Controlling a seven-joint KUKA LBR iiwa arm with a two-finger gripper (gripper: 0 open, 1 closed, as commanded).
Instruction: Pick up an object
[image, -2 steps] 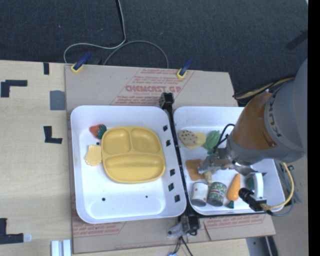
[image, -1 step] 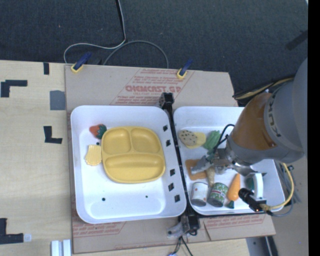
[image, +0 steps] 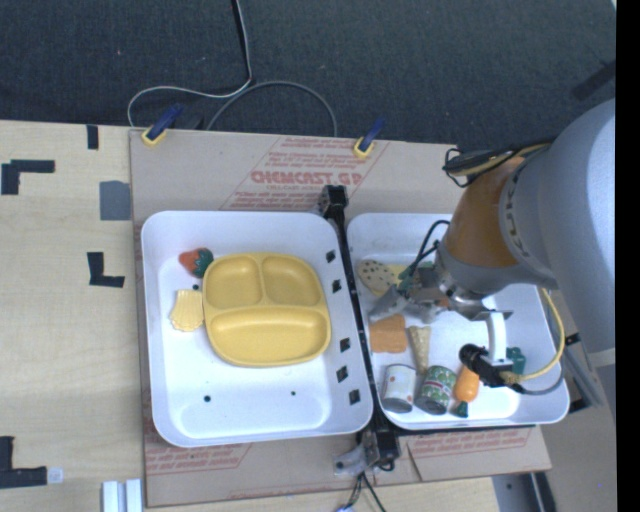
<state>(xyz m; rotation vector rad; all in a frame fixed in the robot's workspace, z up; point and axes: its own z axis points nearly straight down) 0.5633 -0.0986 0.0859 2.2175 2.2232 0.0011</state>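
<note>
My gripper (image: 401, 298) hangs low over the left part of the right bin (image: 532, 408), below the orange wrist band. It is just above an orange-tan block (image: 388, 336) and beside a pale cone (image: 419, 346). A tan perforated piece (image: 375, 272) lies just up and left of it. Along the bin's front lie a silver can (image: 398, 388), a green can (image: 436, 390) and a small orange carrot-like piece (image: 465, 384). I see nothing held.
The left bin (image: 250, 415) holds a yellow divided plate (image: 267, 308), a red and green strawberry-like toy (image: 196, 261) and a pale yellow piece (image: 186, 311). A small teal thing (image: 515, 357) sits at the right bin's right side. A black divider (image: 345, 310) separates the bins.
</note>
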